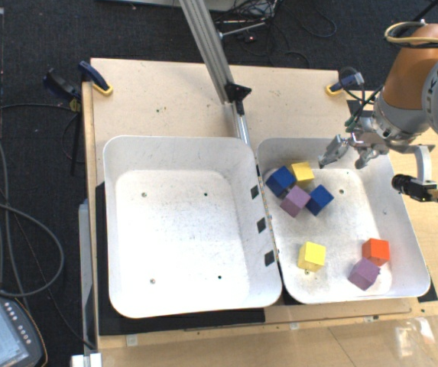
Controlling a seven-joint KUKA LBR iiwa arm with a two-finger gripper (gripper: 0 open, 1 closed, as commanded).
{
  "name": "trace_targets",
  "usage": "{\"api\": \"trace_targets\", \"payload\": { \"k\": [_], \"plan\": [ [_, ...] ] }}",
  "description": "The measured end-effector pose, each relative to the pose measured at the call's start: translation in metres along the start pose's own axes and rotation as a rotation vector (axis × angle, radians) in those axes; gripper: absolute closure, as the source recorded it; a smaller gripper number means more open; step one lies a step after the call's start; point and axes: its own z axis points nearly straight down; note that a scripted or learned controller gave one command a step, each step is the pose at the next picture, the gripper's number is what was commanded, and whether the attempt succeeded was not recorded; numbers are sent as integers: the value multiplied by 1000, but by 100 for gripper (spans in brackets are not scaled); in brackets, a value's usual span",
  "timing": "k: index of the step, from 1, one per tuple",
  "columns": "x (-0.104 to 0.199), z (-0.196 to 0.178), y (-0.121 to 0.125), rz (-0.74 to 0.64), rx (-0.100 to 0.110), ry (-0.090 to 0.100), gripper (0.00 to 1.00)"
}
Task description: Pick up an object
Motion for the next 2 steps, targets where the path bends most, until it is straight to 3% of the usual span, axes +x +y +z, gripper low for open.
{"api": "trace_targets", "payload": {
  "k": [1,2],
  "plan": [
    [1,50,0,-3,-2,-1,0],
    [1,36,2,-3,-10,-3,100]
  ]
}}
